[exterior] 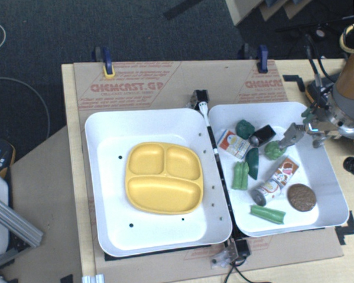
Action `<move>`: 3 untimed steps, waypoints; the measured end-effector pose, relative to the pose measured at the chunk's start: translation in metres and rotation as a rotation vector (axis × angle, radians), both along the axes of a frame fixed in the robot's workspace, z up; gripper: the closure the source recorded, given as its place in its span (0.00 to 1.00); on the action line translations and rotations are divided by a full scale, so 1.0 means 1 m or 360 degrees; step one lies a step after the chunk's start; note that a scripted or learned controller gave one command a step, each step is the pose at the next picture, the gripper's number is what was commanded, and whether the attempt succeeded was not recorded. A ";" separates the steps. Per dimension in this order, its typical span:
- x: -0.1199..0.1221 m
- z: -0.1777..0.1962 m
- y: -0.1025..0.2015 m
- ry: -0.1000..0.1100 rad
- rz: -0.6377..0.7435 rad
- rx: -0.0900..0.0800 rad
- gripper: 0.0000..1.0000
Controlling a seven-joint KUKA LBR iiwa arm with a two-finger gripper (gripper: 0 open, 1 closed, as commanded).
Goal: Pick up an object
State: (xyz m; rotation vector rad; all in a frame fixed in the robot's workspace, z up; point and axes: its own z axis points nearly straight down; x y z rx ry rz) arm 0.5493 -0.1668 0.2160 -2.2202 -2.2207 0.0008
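Gripper [290,135] being positioned over right bin [330,177].
Jaw opening cannot be told; green object [274,150] is lying just below the jaws, among crowded items, so a vertical, centred descent is being advised.

The gripper [290,135] reaches in from the right.

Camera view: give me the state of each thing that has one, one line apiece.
Gripper: over the right bin, near a green piece; no object seen between its fingers.
Yellow divided plate: upright in the left bin, compartments bare.
Can: lying on its side.
Brown disc: lying flat.
Green stick: lying flat.
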 end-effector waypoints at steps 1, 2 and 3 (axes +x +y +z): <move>0.001 0.011 0.000 -0.0005 0.0001 -0.0002 1.00; 0.001 0.021 0.000 -0.0010 0.0001 -0.0004 1.00; 0.002 0.032 -0.001 -0.0015 0.0001 -0.0006 1.00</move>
